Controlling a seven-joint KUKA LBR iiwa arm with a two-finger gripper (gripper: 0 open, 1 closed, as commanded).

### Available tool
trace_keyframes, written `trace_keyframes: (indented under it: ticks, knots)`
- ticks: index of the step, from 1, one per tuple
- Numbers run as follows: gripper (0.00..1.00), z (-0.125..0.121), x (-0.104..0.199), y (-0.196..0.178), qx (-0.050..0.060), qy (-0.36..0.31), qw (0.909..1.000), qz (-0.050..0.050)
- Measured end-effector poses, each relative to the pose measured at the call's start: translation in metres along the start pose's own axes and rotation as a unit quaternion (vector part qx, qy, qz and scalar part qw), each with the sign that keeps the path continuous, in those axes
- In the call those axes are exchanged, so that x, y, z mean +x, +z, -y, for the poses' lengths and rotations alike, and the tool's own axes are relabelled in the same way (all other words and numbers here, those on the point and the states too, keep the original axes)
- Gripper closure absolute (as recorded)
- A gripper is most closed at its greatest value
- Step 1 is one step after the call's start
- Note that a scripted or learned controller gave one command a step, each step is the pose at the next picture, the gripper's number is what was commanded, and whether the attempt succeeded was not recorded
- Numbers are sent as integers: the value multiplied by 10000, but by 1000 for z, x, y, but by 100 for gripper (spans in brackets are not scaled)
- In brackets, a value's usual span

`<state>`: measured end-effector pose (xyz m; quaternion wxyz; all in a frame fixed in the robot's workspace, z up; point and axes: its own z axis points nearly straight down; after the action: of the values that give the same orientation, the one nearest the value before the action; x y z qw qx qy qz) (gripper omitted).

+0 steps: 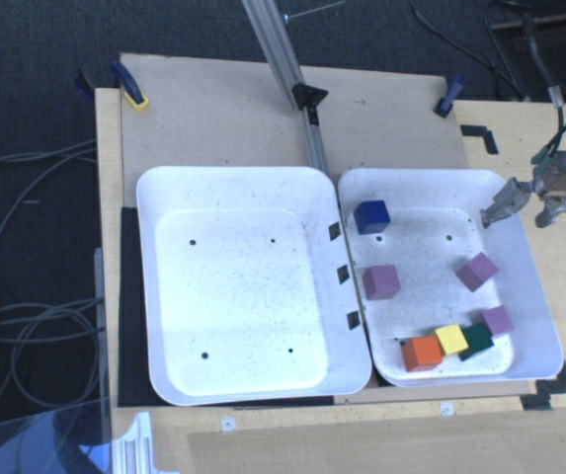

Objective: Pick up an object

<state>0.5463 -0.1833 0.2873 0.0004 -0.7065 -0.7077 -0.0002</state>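
Seven small coloured cubes lie in the right white plastic bin (520, 265): a blue cube (371, 216) at the back, three purple cubes (380, 281) mid-bin, and an orange cube (422, 353), yellow cube (451, 340) and green cube (477, 339) touching along the front wall. The grey two-finger gripper (526, 206) hangs over that bin's back right rim with its fingers spread and nothing between them.

A robotics lab, a plywood bench (263, 107) clamped down with blue clamps (129, 84), two white bins (164, 196) left of the gripper (520, 203), loose cables (26, 314) trailed over dark carpet, a metal camera pole (278, 42) stood behind.
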Motion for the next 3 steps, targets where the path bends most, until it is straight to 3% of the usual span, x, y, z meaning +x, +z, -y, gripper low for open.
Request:
trace_keyframes:
  ticks: [1,3]
  knots:
    - [0,0,0,0,-2,2,10000,0]
    - [0,1,4,107,34,10,10000,-9]
